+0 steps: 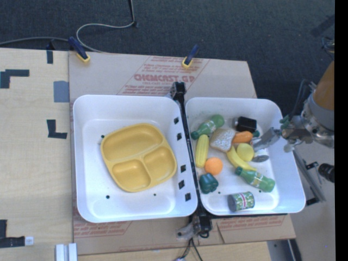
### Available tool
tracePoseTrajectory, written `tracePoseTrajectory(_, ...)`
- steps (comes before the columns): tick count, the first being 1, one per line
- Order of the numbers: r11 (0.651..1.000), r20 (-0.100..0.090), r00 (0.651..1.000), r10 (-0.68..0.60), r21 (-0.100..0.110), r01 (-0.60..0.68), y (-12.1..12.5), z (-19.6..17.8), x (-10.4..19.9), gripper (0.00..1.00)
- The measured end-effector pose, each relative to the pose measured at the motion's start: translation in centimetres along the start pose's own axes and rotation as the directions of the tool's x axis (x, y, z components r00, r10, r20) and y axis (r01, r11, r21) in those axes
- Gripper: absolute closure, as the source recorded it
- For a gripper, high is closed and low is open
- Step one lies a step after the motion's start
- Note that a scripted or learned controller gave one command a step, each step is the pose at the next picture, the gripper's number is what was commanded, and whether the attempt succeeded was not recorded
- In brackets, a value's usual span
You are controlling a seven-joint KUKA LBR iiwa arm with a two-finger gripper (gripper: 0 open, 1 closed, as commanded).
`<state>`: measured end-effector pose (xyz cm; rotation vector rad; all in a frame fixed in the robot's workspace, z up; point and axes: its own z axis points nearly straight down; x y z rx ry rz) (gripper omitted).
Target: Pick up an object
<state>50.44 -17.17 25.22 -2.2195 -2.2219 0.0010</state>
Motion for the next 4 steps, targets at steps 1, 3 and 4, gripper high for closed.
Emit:
tracePoseTrajectory(1, 1.0, 0.0, 1.0, -0.001, -0.006, 0.001, 5.0, 16.6, 1.5, 0.0)
tracePoseTrajectory(3, 1.0, 0.0, 1.0, -0.002, -0.003, 0.002, 9.4, 6.7, 8.0, 1.0)
tracePoseTrajectory(4, 1.0, 0.0, 1.0, -0.002, 0.0, 0.002, 6.5, 5.1, 13.5, 1.0)
